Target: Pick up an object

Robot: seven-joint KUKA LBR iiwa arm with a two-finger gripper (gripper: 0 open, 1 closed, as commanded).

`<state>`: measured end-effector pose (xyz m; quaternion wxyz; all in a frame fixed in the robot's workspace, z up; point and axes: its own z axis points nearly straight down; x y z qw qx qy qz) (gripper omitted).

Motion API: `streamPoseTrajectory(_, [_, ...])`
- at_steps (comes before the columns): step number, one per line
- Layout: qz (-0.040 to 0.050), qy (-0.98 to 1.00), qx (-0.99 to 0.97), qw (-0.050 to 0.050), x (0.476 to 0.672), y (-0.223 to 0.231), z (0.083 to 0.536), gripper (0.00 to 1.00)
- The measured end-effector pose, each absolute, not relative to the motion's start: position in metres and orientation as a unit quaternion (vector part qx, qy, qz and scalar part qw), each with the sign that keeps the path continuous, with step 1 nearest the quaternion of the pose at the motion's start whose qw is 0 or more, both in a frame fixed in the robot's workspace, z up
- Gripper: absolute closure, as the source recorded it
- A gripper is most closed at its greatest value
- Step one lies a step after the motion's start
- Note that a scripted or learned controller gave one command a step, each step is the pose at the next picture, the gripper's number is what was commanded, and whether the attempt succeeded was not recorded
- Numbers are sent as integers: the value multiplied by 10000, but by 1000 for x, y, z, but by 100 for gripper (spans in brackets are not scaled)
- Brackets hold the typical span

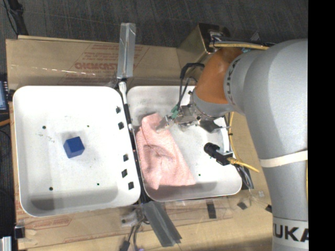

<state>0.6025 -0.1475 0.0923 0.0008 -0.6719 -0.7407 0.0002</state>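
Over the right half of the bench you have the arm, by far the biggest thing in view, its grey bulk reaching in from the right and bending down into the right bin. That posture makes sense: the wrist with its orange band is tipped toward the bin's upper left part, which is where the only soft, graspable thing in that bin begins.

Next in size come the two white bins, set side by side with a divider strip between them, so whatever you take from one can be carried to the other. The left bin holds a single item; the right one is partly hidden under the arm.

The pink cloth lies crumpled along the right bin's left wall, running from near the top edge almost to the bottom. Its rumpled folds give you raised ridges to pinch.

The gripper sits at the cloth's upper end, touching or just above it. You cannot tell from this angle how wide it stands or whether any cloth is caught.

Smallest is the blue cube, alone in the left bin, well apart from the arm.
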Motion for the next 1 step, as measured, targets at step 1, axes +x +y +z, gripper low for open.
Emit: streamPoseTrajectory(1, [0, -7890, -6143, -4, 618, -92, 93, 0])
